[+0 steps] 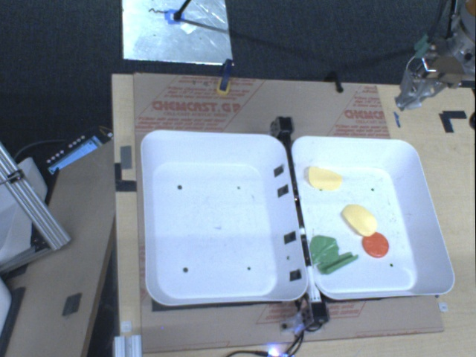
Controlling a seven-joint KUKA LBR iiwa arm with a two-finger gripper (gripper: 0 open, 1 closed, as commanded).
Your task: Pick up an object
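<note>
Within the right bin (416,171) lie a pale yellow piece (325,178), a second yellow piece (358,219) touching a red disc (375,245), and a green piece (328,253). Well apart, beyond the bin's far right corner, hangs the end effector (416,88), grasping nothing.

1. bins (216,158): smooth white plastic, slightly glossy.
2. bench (312,95): matt brown board with printed red letters.
3. plate (176,19): shiny, scuffed metal.
4. floor (59,50): dark, rough carpet.
5. tool (416,88): bare metal.
</note>
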